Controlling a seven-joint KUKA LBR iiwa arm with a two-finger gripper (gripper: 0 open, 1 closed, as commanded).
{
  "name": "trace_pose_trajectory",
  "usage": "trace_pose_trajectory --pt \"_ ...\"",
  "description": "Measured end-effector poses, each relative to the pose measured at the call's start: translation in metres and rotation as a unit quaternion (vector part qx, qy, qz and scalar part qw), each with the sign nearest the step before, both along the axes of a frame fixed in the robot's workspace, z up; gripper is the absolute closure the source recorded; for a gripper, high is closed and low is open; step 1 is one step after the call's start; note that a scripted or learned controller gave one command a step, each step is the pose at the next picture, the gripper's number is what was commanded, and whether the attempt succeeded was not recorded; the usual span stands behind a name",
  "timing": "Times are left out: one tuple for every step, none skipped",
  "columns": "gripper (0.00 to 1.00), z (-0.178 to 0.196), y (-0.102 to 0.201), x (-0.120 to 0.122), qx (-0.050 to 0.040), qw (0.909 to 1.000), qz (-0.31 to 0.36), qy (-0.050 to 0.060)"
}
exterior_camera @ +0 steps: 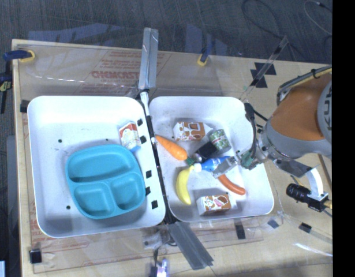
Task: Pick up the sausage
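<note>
In the right-hand shallow white plastic bin [255,198], down around 5 o'clock from its middle, lies the small orange-red sausage [231,184], angled with one end up toward the gripper and the other pointing to the bin's lower right corner. The two-finger gripper [239,161] on the grey arm with the orange band [298,117] hangs just above the sausage's upper end, pretty much at 12 o'clock from it. Honestly can't tell if the claw is spread or pinched, it's too small and cluttered there, and nothing is visibly held.

Rest of that bin: a clear bottle with a blue label [210,165] sits at about 9 o'clock from the gripper, touching or nearly so. A dark bottle with a green label [212,144] is at 11 o'clock from it. An orange carrot [171,148] lies toward the bin's left wall, a yellow banana [183,185] at 6 o'clock from the carrot. One brown-and-white carton [189,130] is up at 12 o'clock in the bin, another carton [215,202] at 6 o'clock, just beside the sausage.

The left white bin [44,120] has a turquoise sectioned plastic tray [105,180] and a small red-and-white carton [129,135] at the tray's 1 o'clock, against the divider.
</note>
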State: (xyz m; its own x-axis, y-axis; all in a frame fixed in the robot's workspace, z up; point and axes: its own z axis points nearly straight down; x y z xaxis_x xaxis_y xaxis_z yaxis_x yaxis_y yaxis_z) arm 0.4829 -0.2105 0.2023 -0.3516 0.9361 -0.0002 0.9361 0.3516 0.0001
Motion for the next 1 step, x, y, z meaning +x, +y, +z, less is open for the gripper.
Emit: trace_pose_trajectory --pt "0.0 -0.1113 0.0013 -0.0061 0.0006 0.9995 0.03 0.001"
